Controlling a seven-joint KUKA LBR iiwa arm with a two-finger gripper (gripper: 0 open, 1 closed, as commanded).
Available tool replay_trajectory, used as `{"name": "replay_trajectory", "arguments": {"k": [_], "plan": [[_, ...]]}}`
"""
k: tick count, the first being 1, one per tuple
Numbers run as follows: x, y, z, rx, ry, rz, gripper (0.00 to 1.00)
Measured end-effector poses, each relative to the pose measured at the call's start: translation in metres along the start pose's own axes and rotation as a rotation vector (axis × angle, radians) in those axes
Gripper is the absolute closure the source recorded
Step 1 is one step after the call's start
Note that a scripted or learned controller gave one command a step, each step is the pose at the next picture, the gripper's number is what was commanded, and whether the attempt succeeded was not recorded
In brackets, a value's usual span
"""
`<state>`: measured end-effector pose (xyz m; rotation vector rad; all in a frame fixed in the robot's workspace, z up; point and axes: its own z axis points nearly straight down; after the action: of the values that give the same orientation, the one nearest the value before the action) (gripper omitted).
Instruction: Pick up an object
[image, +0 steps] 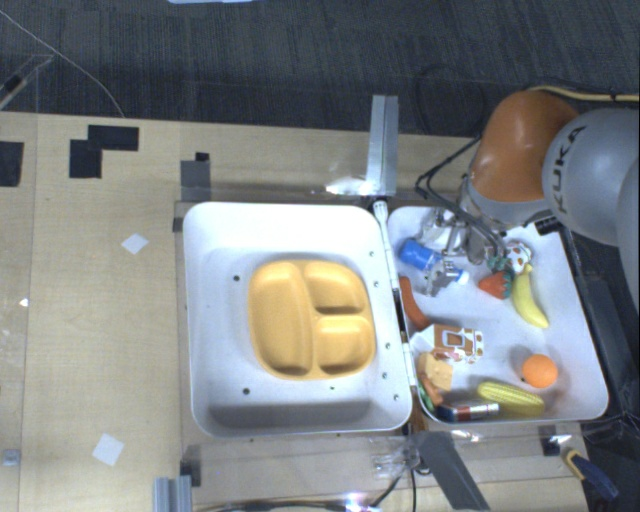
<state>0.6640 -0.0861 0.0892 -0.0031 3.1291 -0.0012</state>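
My gripper hangs low over the back left part of the right bin, under the orange wrist band. A blue object lies just to its left, touching or nearly so. Right of the gripper sit a small red piece and a yellow banana. A red-brown sausage lies along the bin's left wall. Nearer the front are a small printed carton, a tan bread piece, an orange, a corn cob and a dark marker.
The left bin holds a yellow divided plate in its middle. A metal post stands behind the gap between the bins. Cables run beside the arm at the back right. Bare bin floor lies between the banana and the orange.
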Motion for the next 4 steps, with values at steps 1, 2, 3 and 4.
{"name": "replay_trajectory", "arguments": {"k": [1,2,3,4], "plan": [[-0.0053,0.0014,-0.0007,0.000,0.014,0.019,0.00],[-0.0053,0.0014,-0.0006,0.001,0.013,0.018,0.00],[-0.0022,0.0006,0.0001,-0.006,0.012,0.083,0.00],[-0.0023,0.0003,0.0002,-0.005,0.012,0.083,0.00]]}}
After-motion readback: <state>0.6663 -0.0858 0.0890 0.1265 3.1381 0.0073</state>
